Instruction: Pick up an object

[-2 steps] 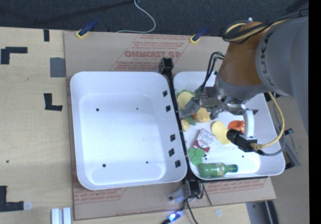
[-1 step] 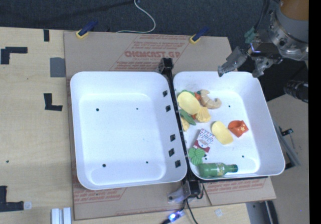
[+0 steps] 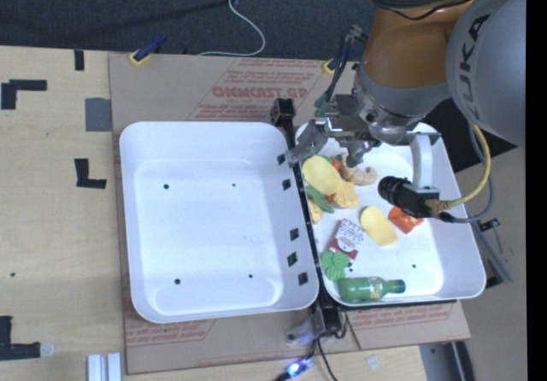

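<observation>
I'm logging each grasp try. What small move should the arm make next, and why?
Probably a short descent: the gripper hovers over the right bin, just above the yellow toy by the divider, with nothing seen held.

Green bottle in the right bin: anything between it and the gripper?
Yes. The gripper hangs over the bin's far end. The green bottle lies at the near edge, with the yellow block and red-and-white packet between them.
</observation>
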Motion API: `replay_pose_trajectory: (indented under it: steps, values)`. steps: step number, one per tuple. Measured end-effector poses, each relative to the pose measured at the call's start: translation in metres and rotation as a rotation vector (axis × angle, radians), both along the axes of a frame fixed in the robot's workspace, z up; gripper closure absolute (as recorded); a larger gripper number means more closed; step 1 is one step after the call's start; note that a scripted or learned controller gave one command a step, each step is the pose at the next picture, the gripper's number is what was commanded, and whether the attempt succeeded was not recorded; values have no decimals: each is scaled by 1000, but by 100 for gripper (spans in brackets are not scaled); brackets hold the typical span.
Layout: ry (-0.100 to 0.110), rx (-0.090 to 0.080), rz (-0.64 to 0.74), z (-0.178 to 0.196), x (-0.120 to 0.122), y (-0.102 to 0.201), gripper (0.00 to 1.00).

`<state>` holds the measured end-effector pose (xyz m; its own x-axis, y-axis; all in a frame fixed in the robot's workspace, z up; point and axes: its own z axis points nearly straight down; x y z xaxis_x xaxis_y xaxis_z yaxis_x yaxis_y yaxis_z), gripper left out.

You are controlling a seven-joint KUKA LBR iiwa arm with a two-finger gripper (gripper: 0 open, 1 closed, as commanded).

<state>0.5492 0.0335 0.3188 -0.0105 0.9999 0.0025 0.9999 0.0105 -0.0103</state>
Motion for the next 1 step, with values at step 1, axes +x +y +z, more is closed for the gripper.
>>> replay_pose_trajectory:
  steps: [1]
  values:
    - [-23,-9,-19,115,18,-110,0]
